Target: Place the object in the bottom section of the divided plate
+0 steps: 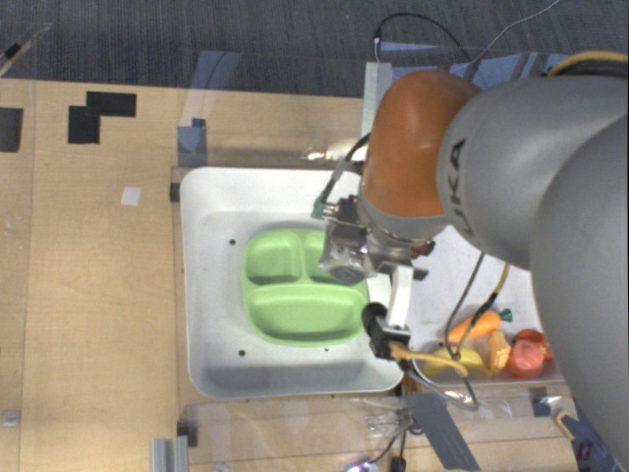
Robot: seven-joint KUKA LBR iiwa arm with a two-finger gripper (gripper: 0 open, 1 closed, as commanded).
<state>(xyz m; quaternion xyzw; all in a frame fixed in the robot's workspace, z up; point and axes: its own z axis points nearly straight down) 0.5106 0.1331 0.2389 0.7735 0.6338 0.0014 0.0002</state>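
While the gripper (346,254) is held over the upper right section of the green divided plate (263,268), the plate is seen lying in the left bin (211,293), its wide bottom section (295,313) toward the view's lower edge. Whether the gripper is spread, closed or carrying anything cannot be told. An orange carrot (475,324), a yellow banana (442,365) and a red fruit (529,354) are clustered in the right bin (442,273); which is the task's object cannot be told.

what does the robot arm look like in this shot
The arm is bulky, with a smooth, rounded grey casing and a glossy orange band above the wrist. Dark lettering runs down the grey shell beside the band. The gripper below it is a compact silver-metal assembly. Thin black cables loop above the arm.
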